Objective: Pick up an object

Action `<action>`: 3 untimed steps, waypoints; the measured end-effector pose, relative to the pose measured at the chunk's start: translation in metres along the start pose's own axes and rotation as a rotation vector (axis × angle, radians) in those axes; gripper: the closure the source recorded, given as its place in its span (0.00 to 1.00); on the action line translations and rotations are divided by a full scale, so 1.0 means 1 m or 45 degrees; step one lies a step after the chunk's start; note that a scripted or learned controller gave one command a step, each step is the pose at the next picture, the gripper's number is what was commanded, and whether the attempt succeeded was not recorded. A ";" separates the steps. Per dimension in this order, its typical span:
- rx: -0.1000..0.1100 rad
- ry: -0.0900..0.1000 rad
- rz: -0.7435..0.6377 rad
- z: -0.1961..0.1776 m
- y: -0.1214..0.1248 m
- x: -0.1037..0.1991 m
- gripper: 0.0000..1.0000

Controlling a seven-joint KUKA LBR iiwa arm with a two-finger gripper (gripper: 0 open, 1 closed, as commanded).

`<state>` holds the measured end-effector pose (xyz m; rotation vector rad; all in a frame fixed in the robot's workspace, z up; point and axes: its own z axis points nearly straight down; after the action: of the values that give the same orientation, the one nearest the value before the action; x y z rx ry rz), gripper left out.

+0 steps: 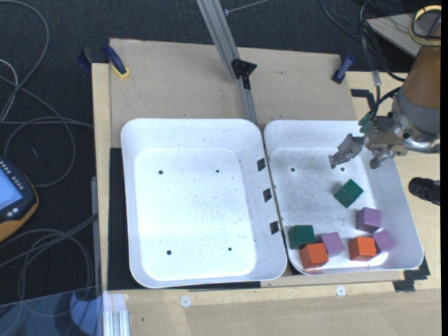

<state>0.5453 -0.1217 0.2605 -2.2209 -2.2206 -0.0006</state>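
We are hovering our end effector point(360, 154) over the right bin point(294, 140), fingers spread apart and gripping nothing. Just below it, a green block point(348, 192) is lying tilted on the bin floor. Farther below the green block, purple, orange and dark green blocks are clustering along the bin's near edge.

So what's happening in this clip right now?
A grey robot arm reaches in from the right, and its gripper hangs open over the right bin with nothing between its fingers. A lone green block lies just below it in the picture. The other blocks cluster along that bin's near edge: a second green block, two orange and three purple. No block has been picked up yet.
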 end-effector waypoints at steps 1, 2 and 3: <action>-0.014 -0.004 -0.001 -0.113 -0.065 -0.004 0.00; -0.006 -0.003 -0.002 -0.127 -0.060 -0.002 0.00; -0.006 -0.005 0.001 -0.132 0.000 -0.026 0.00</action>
<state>0.5450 -0.1482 0.3926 -2.2257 -2.2243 -0.0017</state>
